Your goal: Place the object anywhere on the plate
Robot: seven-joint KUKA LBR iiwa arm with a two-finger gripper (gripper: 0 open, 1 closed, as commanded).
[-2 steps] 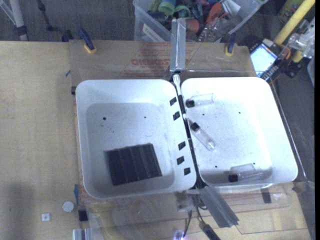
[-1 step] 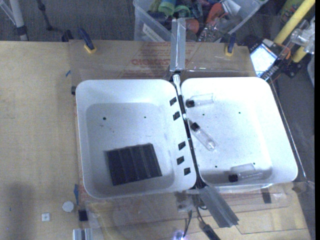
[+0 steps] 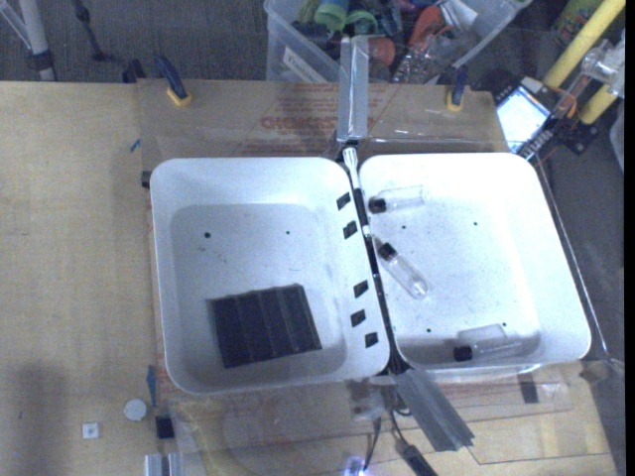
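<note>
A dark, ribbed rectangular plate lies flat on the floor of the left bin, toward its front. Three clear vials with black caps lie in the right bin. One vial is near the back left corner. A second vial lies at a slant close to the shared wall. The third vial rests along the front wall. All three are on their sides and apart from one another.
The shared wall between the bins carries several black marks. A clear tote of colourful items stands behind the bins. Blue-and-yellow clamps hold the back of the bench. Wooden benchtop stretches to the left.
</note>
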